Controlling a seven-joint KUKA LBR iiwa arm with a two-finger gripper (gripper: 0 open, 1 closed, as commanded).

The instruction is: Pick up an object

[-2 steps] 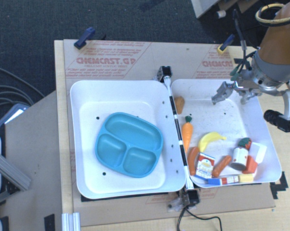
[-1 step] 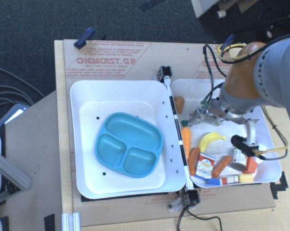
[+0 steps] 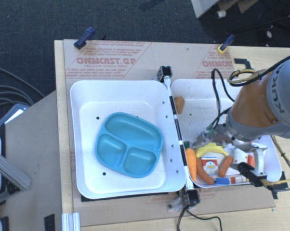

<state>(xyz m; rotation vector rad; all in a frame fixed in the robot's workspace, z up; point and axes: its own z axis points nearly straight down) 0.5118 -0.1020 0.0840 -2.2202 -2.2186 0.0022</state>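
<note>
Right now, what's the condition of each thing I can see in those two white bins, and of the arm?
Blue divided plate: upright, lying flat in the left bin.
Carrot: lying along the right bin's left wall.
Sausages: lying among the clutter at the near end.
Banana: lying beside the sausages.
Small brown piece: alone, near the divider.
Arm: reaching down over the clutter.

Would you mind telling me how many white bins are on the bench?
2. The left bin holds a blue tray. The right bin holds small toys, with the arm reaching over it.
</note>
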